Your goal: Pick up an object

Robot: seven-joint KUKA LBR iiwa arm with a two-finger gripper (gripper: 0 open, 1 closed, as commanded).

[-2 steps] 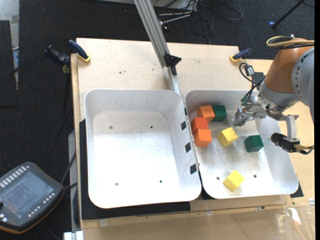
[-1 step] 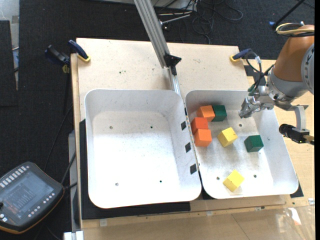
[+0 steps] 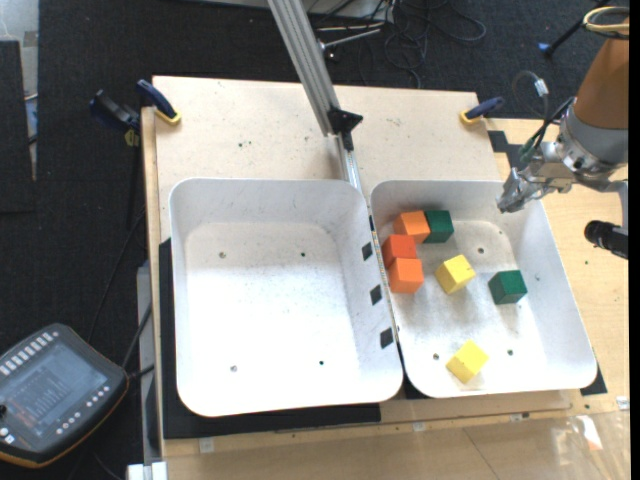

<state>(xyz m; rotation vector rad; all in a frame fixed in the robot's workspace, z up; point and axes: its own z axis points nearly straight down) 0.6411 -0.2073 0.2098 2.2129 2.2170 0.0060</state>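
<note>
The right bin [image 3: 560, 313] holds several wooden blocks. Three orange blocks [image 3: 405, 253] cluster near its left wall, with a green block [image 3: 438, 225] touching the upper one. A yellow block [image 3: 455, 272] lies mid-bin, another green block [image 3: 508, 286] to its right, and a second yellow block [image 3: 467, 361] near the front. My gripper [image 3: 512, 198] hangs over the bin's back right rim, above and right of the blocks, with nothing seen in it.
The left bin [image 3: 200, 228] sits beside the right one. A slanted metal pole [image 3: 300, 43] rises from the bench behind the bins. Clamps [image 3: 155, 103] mark the bench's back corners. A teach pendant [image 3: 50, 393] lies at the lower left.
</note>
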